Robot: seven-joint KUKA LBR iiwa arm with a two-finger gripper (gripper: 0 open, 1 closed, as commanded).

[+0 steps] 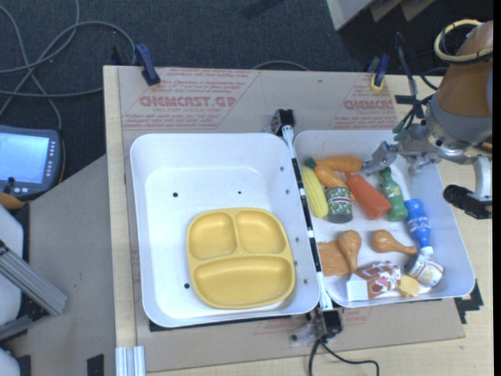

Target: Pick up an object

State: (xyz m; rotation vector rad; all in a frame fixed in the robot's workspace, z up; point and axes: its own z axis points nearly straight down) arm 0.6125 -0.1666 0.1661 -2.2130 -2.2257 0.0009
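Two white bins sit side by side on a cardboard-covered bench [235,92]. The left bin [156,178] holds a yellow tray [239,257] with three compartments. The right bin [458,241] is crowded with toy food: corn [315,193] along its left wall, a carrot [340,164] at the top, a red bottle [368,196] beside a small can [340,204], a green bottle [392,194], a blue bottle [417,224], two drumsticks [349,245] and [391,244], and a few packets and a cheese wedge [409,287] near the front edge. The gripper [387,153] hangs over the bin's upper right part, just above the green bottle, with nothing between its fingers; whether they are spread or closed cannot be told. Blue clamps [145,63] pin the cardboard at the back. Cables [47,37] trail over dark carpet, and a pendant screen [27,161] glows at far left.
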